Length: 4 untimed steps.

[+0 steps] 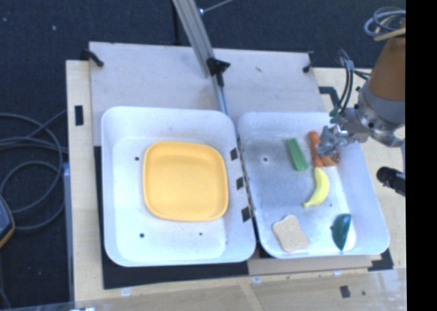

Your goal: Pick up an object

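Right bin, contents listed left to right from the gripper. Green block: lying just left of it. Orange carrot-like piece: sitting directly under the tips, long axis running toward the camera; contact is looking likely. Banana: lying nearer the camera. Opening of the gripper: cannot tell.

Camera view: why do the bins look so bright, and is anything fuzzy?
Camera view: strong light from above washes out the white bins, while the floor stays dark; the pincer over the orange thing looks soft and blurry; the plate and banana are clearer.
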Tool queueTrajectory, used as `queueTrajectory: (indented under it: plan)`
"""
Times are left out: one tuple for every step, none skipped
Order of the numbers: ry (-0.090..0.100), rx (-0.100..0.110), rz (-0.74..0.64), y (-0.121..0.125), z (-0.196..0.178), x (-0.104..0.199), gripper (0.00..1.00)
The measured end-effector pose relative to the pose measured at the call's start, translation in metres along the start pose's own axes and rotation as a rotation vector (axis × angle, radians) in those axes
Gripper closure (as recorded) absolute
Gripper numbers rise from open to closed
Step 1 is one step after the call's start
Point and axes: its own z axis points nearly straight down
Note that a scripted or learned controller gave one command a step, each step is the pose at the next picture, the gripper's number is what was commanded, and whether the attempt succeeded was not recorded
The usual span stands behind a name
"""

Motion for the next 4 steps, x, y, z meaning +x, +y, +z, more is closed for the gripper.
queueTrajectory:
  plan:
    - [0.002, 0.004, -0.004, 0.021, -0.001, 0.047, 1.0]
    - [0.002, 0.005, -0.004, 0.036, -0.006, 0.105, 1.0]
    - [0.002, 0.004, -0.004, 0.049, -0.012, 0.152, 1.0]
    - [0.001, 0.006, -0.003, 0.06, 0.003, 0.204, 1.0]
